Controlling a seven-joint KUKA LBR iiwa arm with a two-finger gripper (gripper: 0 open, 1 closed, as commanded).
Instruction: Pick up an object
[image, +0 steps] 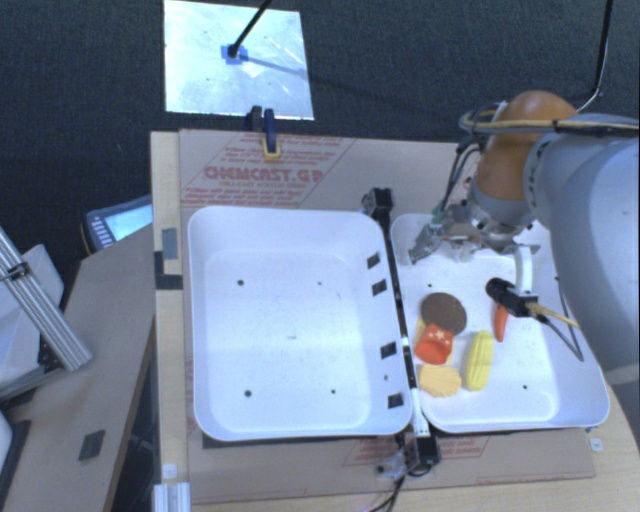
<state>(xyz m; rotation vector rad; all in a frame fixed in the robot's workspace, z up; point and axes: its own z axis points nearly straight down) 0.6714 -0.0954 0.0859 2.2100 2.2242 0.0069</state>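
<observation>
The gripper (428, 243) hangs over the far left corner of the right bin (565, 405), close to the divider beside the left bin (290, 320), with nothing seen in its grasp; whether the pincer is apart or together cannot be told. The things to pick lie in a cluster nearer in the same bin. A brown disc (443, 311) is farthest, an orange-red toy pepper (434, 344) touches its near edge, a pale yellow piece (440, 380) lies nearer, a corn cob (480, 360) sits just right, and a small carrot (500, 323) lies beyond the cob.
</observation>
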